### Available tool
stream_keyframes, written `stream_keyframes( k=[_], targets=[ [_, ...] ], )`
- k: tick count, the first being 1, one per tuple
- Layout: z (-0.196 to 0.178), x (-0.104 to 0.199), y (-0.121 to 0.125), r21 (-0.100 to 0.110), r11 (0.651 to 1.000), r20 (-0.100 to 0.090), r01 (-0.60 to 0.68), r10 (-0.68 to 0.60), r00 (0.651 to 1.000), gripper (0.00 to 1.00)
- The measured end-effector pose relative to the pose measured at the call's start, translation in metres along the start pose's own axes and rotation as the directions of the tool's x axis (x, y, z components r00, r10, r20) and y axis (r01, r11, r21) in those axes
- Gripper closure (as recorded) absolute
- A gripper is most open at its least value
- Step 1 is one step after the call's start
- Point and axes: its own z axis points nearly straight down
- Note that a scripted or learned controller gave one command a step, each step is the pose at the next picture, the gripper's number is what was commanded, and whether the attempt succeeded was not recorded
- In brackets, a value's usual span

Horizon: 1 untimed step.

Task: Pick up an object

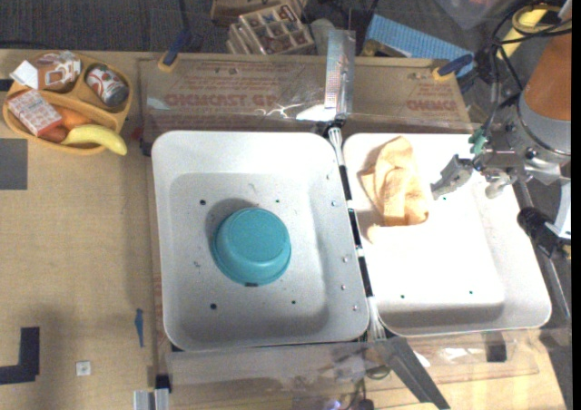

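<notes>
The gripper hangs over the right bin, just beside the crumpled orange cloth lying in that bin's upper left part. Nothing sits between its fingers; from here, open or closed, I cannot tell. A teal bowl rests upside down in the left bin.

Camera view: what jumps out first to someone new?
The teal bowl, upside down in the middle of the left bin, catches the eye first. Next is the crumpled tan cloth in the right bin, at its far left corner, with the gripper just beside it.
</notes>
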Motion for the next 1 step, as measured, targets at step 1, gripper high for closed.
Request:
stream_keyframes(
  k=[1],
  targets=[
    [0.1481, 0.0229, 0.099, -0.005, 0.998, 0.002, 0.061, -0.061, 0.998, 0.0]
  ],
)
